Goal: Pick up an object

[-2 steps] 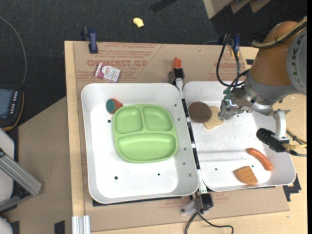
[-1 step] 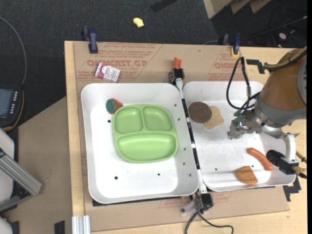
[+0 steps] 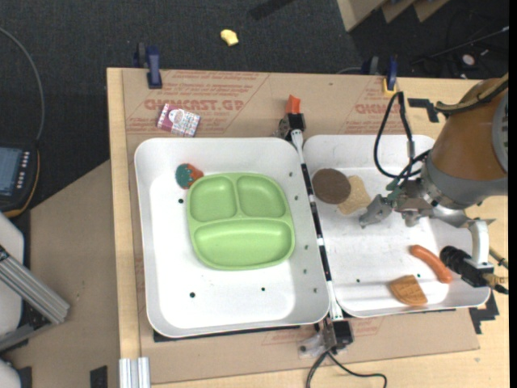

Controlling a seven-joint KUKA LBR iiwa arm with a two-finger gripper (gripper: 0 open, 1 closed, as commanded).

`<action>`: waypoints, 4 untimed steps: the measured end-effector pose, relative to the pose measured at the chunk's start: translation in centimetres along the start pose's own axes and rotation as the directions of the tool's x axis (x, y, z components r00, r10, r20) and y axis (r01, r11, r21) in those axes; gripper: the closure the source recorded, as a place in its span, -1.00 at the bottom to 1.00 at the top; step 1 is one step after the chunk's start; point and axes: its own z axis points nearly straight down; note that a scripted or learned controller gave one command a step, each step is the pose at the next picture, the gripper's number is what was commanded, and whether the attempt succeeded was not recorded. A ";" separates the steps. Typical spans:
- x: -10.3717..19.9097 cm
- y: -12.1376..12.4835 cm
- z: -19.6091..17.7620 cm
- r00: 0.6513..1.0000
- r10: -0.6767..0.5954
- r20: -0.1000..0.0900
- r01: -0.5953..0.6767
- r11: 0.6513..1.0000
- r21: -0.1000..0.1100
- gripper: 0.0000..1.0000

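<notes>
In the right bin (image 3: 355, 293) lie a round brown cookie (image 3: 330, 185), a pale tan bread piece (image 3: 354, 197) touching it, an orange sausage-like piece (image 3: 430, 262) and a tan wedge (image 3: 408, 290) near the front wall. My gripper (image 3: 392, 215) hovers over the middle of this bin, just right of the bread piece. Its fingers are spread open and hold nothing. The grey arm with its orange band (image 3: 472, 140) comes in from the right.
The left bin (image 3: 161, 297) holds a green divided plate (image 3: 239, 220) and a small red-and-green item (image 3: 189, 175) at its back left. A pink packet (image 3: 178, 119) lies on the cardboard behind the bins. Black cables hang by the arm.
</notes>
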 end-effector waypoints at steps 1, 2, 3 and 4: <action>-0.5 4.2 6.6 1.000 -0.002 0.001 0.002 1.000 0.001 -1.00; -3.8 8.1 5.5 1.000 -0.001 0.003 0.001 1.000 -0.004 -1.00; -4.1 6.3 1.4 1.000 0.000 0.002 0.000 1.000 -0.004 -1.00; 2.0 7.0 4.9 1.000 -0.006 -0.004 0.006 1.000 0.004 -1.00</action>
